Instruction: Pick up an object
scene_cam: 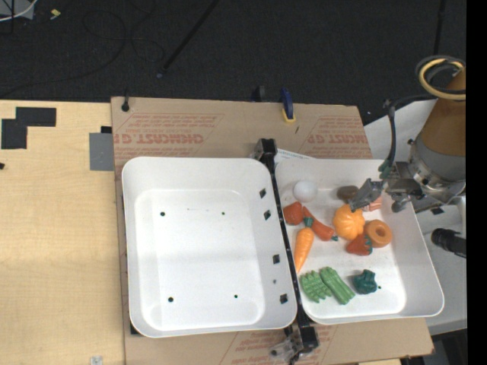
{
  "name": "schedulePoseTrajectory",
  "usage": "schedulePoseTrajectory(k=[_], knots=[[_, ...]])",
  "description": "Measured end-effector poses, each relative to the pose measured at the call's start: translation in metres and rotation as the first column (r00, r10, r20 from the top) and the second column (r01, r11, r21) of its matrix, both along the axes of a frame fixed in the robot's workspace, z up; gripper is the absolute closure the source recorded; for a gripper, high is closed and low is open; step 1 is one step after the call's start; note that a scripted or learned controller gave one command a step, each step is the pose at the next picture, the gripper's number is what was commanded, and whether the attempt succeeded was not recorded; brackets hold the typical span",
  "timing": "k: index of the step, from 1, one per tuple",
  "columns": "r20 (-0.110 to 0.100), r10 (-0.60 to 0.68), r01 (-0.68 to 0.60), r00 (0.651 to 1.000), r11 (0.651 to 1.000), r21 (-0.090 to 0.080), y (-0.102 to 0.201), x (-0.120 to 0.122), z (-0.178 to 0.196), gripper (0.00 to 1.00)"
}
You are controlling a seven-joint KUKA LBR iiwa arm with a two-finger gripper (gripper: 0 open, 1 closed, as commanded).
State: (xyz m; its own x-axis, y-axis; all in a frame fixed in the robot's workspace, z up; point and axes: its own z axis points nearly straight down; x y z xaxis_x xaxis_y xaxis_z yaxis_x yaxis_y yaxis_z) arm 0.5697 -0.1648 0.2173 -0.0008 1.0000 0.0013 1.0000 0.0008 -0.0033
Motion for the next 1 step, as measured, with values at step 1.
schedulePoseTrajectory(k=[1], knots=[[-0.001, 0.005, -0.005, 1.0, 1.0, 0.002, 0.0706, 0.0243, -0.1357, 0.0]])
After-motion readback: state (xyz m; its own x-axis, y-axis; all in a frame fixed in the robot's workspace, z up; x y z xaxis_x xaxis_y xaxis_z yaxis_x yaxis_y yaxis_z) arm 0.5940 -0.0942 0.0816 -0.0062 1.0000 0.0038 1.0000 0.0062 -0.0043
